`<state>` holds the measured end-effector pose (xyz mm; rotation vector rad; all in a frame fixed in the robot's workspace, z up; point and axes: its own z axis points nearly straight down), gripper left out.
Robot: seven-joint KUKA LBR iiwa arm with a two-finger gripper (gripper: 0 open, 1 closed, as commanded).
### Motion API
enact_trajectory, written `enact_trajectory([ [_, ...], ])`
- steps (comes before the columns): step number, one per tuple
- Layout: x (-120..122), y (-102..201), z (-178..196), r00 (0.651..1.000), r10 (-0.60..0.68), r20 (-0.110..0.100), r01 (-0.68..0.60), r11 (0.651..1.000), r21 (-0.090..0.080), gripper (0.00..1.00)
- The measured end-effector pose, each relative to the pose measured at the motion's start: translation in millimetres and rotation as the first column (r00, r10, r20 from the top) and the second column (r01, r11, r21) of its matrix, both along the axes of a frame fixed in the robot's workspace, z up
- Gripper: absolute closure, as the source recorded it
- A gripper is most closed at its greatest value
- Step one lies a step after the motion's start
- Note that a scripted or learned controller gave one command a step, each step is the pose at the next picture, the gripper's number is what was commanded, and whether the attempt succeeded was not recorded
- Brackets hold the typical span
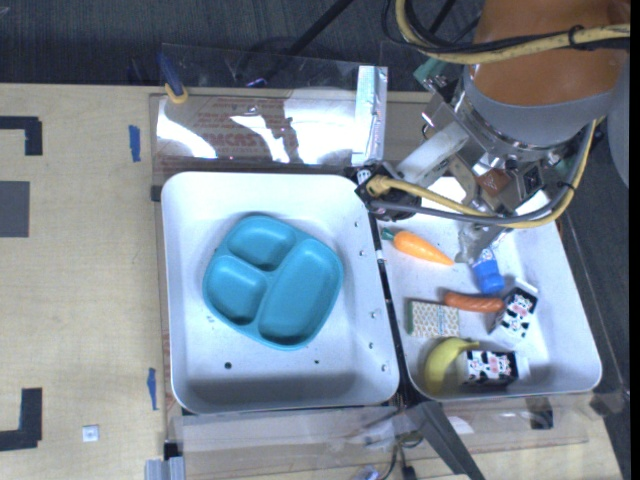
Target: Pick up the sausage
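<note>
Camera view put my claw low in the right bin, just above the sausage, which lay near that bin's middle beside the patterned card. I judged it was lined up to descend on it. How the claw stood, I could not tell. A carrot lay nearer the bin's left wall; the blue tray sat in the left bin.

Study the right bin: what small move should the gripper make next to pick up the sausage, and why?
Probably shift a little toward the near side and descend. The gripper sits by a blue item, while the sausage lies just nearer the camera, beside the black-and-white carton.
</note>
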<state>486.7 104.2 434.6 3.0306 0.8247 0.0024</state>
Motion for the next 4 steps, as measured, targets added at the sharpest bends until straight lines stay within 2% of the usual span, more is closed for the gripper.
enact_trajectory([
  [1,-7,100,0,0.97,-0.241,0.001,0.241,0.97,0.001,0.0],
  [2,-1,101,13,0.934,-0.358,0.003,0.358,0.933,0.032,0.0],
  [3,3,98,16,0.929,-0.37,0.007,0.37,0.929,0.012,1.0],
  [4,-2,107,-29,0.936,-0.351,-0.002,0.351,0.936,0.009,1.0],
])
